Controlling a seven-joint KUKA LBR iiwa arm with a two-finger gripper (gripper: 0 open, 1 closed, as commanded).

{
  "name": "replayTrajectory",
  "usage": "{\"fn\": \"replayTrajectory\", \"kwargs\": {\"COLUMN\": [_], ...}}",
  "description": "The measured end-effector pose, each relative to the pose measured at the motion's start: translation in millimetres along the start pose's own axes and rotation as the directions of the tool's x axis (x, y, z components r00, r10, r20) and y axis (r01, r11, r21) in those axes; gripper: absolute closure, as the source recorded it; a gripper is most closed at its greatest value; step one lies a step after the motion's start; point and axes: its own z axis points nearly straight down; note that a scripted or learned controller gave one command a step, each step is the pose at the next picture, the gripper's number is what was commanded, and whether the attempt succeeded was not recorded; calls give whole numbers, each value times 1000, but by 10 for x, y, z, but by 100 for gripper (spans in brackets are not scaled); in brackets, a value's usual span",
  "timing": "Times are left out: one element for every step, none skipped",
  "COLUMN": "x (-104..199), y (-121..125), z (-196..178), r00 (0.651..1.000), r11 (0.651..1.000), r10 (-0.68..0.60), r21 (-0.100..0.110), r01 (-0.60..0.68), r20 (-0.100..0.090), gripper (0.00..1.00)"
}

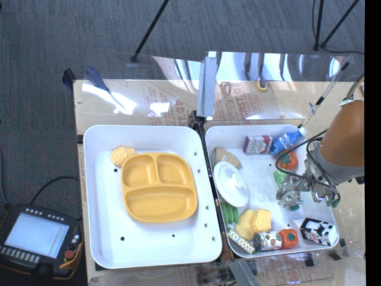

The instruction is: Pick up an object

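Camera view, looking down on the bench: the arm (344,142) comes in from the right, its orange band bulging over the right bin (253,133), wrist bent down toward the bin's right half. The gripper (292,196) hangs low over the white floor there, among cables and metal parts; whether it is parted or closed on anything cannot be told. Near it lie a tomato-like red piece (288,161) with a green bit just below, a blue bottle (287,142), and a red-and-white carton (257,144) whose printing is too small to read. Farther forward sit a black-and-white box (319,232), a small red can (268,241) and a yellow block (261,220) (corn-like, ridged). A white lid (231,183) rests by the bin's left wall. The left bin (98,159) holds a yellow divided plate (159,186), with a yellow piece (122,155) touching its far-left corner.
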Motion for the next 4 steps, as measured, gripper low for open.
{"fn": "replayTrajectory", "kwargs": {"x": [-13, -25, -98, -356], "y": [18, 34, 370, 1077], "z": [-95, -189, -1423, -1479], "r00": [1000, 1000, 951, 961], "r11": [1000, 1000, 951, 961], "r10": [-4, -9, 310, 278], "r21": [0, 0, 1, -1], "r01": [4, 9, -310, -278], "r20": [2, 4, 6, 1], "gripper": [100, 100, 100, 100]}}
